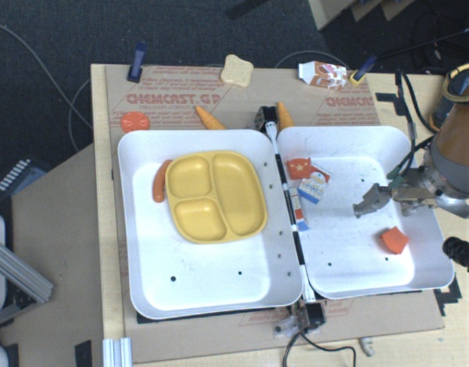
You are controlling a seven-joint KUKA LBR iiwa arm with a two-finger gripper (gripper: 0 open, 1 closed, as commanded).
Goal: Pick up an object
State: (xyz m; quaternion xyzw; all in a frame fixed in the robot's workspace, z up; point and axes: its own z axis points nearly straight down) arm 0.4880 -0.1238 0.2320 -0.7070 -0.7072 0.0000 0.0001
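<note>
Gripper hovers in the right bin, finger state unclear.
A small orange block lies near it; the bins sit on a cardboard-covered desk.

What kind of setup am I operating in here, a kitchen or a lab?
Most likely a robotics lab bench, not a kitchen: two white bins on taped cardboard, toy food like the yellow divided plate, loose cables over dark carpet, and the hand reaching in.
</note>
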